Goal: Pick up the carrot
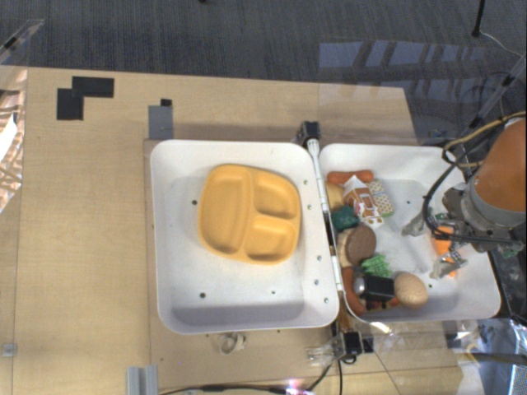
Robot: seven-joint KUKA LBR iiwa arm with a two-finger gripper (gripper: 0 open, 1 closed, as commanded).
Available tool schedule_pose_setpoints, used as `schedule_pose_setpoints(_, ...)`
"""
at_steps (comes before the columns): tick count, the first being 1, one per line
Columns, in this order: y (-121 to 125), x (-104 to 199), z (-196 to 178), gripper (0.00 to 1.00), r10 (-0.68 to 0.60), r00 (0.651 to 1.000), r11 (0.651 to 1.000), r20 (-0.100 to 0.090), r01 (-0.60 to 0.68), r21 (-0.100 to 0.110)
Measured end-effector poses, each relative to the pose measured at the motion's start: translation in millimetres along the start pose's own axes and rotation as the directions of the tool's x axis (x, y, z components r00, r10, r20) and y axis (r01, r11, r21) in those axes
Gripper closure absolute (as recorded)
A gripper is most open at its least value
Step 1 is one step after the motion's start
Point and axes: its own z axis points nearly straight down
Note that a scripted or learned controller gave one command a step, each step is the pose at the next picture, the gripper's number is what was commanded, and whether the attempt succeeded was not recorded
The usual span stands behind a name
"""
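Note:
A small orange piece, the carrot [443,241], shows in the right part of the right bin [412,164]. My gripper [431,247] hangs right over it, reaching in from the right under the arm's orange band [504,171]. Its two grey fingers [412,228] stand spread apart, one on each side of the carrot. The gripper is open and most of the carrot is hidden beneath the wrist. I cannot tell whether the fingers touch the carrot.
Toy food crowds the right bin's left side: a patterned carton [368,200], a brown disc [359,245], green pieces [376,264], a tan egg shape [410,289], a black block [378,287]. A yellow divided tray [249,212] lies in the left bin [177,245].

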Motion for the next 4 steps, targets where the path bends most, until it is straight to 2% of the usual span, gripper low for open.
schedule_pose_setpoints(1, 10, 23, 13, 0.0, -0.217, 0.976, 0.976, -0.004, 0.217, -0.007)
schedule_pose_setpoints(2, 8, 18, -2, 1.0, -0.223, 0.975, 0.975, 0.002, 0.223, 0.004)
schedule_pose_setpoints(4, 7, 8, -26, 1.0, -0.234, 0.972, 0.972, 0.018, 0.233, 0.019)
